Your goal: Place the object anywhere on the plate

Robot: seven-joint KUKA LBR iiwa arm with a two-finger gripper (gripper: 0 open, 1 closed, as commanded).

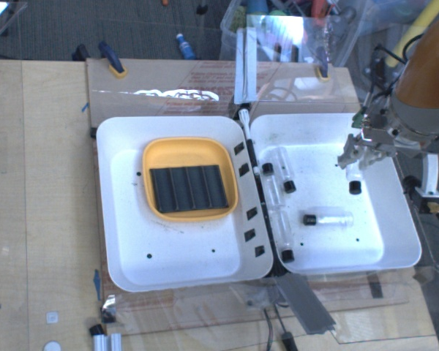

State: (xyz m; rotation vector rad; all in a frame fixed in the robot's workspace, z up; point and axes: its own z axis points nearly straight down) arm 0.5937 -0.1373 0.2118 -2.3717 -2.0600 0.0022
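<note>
While hovering at the frame's right over the right white bin (395, 218), claw state of grey two-finger gripper (353, 163) unclear; worth centring over nearest clear black-capped tube (354, 180) before carrying to yellow plate (190, 152).

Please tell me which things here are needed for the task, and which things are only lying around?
Needed for the task:
- yellow plate in the left bin
- clear tubes with black caps in the right bin
- gripper above the right bin

Only lying around:
- black ridged block on the plate
- clear box of colourful items behind the bins
</note>
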